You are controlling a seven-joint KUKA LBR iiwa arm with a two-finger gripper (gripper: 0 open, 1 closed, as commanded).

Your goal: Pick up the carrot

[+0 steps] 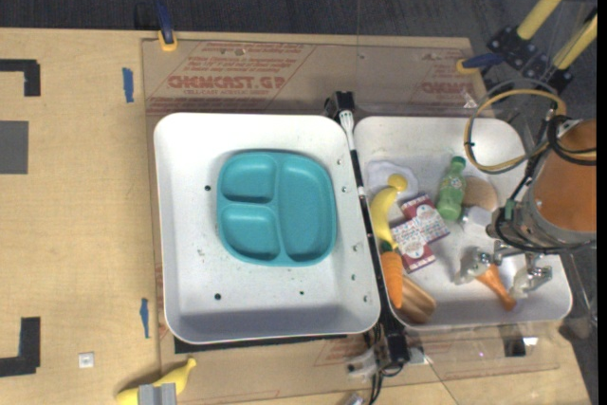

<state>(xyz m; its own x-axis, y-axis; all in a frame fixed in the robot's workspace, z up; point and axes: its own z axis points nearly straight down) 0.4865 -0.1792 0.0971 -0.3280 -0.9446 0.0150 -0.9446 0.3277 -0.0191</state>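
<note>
The carrot [496,285] lies in the lower right of the frame, on the floor of the right bin [550,310]. The gripper [503,272] sits directly over it with its fingers spread wide, one on either side and gripping nothing. Risk 1: the fingers close across the tapered end, and the carrot slips out on the lift. Risk 2: the near bin wall blocks the right-hand finger. Risk 3: a second orange piece [391,272] beside the banana [382,211] could be mistaken for the target.
</note>
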